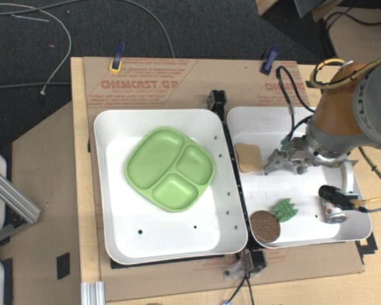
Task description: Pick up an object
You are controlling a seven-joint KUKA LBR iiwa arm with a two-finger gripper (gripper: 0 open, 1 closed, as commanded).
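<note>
My left bin [114, 170] holds a green divided plate [170, 168]. In my right bin [305, 234] lie a tan sponge [247, 157], a brown disc [265, 226] and a green sprig [284, 209]. My pincer [274, 164] hovers just beside the sponge, its spread impossible to tell, holding nothing visible.

Hand [274, 164] beside tan sponge [248, 157]

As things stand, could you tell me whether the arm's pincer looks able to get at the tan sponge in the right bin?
Probably yes. The pincer sits low in the right bin, just beside the tan sponge, and nothing lies between them. The green toy and brown disc lie nearer the front, out of the way.
</note>
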